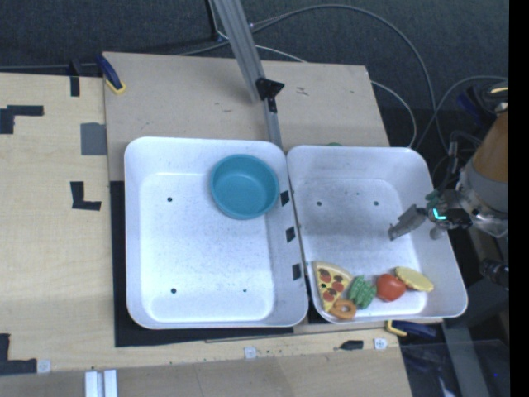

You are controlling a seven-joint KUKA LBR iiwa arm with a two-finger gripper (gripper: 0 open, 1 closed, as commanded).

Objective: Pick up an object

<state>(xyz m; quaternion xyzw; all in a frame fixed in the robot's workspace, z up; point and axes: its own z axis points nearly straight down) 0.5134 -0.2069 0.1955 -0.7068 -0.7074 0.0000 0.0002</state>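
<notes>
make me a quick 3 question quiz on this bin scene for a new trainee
1. True or false: the blue bowl sits in the left bin.
2. Multiple choice: where in the right bin do the small toy foods lie? A) along the far edge B) in the middle C) along the near edge
3. Short answer: which toy lies directly left of the green piece?

Key
1. True; it sits near that bin's far right corner.
2. C; the pizza slice, green piece, red tomato-like piece and yellow piece line the near edge, with the gripper above them over the bin's right side.
3. The pizza slice.
</notes>
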